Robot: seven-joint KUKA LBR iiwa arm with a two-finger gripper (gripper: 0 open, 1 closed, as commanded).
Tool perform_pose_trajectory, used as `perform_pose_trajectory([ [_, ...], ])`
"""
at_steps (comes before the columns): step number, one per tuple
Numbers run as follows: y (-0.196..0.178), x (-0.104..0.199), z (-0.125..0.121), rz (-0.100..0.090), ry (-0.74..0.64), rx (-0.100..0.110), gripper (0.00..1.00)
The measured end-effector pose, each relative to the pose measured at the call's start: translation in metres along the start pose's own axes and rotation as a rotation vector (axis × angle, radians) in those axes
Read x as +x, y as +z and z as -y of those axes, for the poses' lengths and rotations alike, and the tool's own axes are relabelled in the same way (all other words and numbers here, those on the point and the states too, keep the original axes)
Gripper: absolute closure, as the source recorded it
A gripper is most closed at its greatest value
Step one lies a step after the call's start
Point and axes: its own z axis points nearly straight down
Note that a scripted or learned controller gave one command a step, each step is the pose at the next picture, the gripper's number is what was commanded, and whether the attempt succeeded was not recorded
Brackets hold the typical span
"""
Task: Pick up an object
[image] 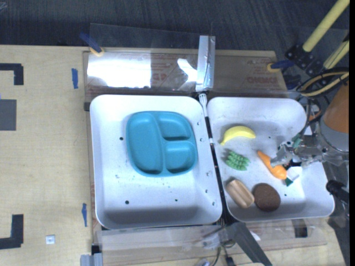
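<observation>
Pale wooden worktop (pixel 39 165) carries two shallow white plastic bins. Left bin (pixel 105 198) holds a smooth blue divided tray (pixel 162 143). Right bin (pixel 319 201) holds a curved yellow banana (pixel 238 133), knobbly green pod (pixel 236 160), tan bread roll (pixel 239 193), round brown disc (pixel 267 197) and tapered orange carrot (pixel 270 164), the metal gripper (pixel 288 155) beside its thick end; whether it is clamped is unclear.

The KUKA arm (pixel 339 127) reaches in from the right edge, its orange band visible above the wrist, the grey body largely cut off by the frame. Its gripper (pixel 293 151) points leftward at a low angle, the metal wrist assembly just behind it; the jaws' state cannot be made out.
</observation>
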Motion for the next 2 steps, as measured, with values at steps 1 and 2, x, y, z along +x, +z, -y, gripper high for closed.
perform_pose_trajectory([
  [1,0.025,0.009,0.018,0.021,-0.293,-0.041,0.0],
  [2,0.029,0.004,-0.036,0.036,-0.605,-0.05,0.0],
])
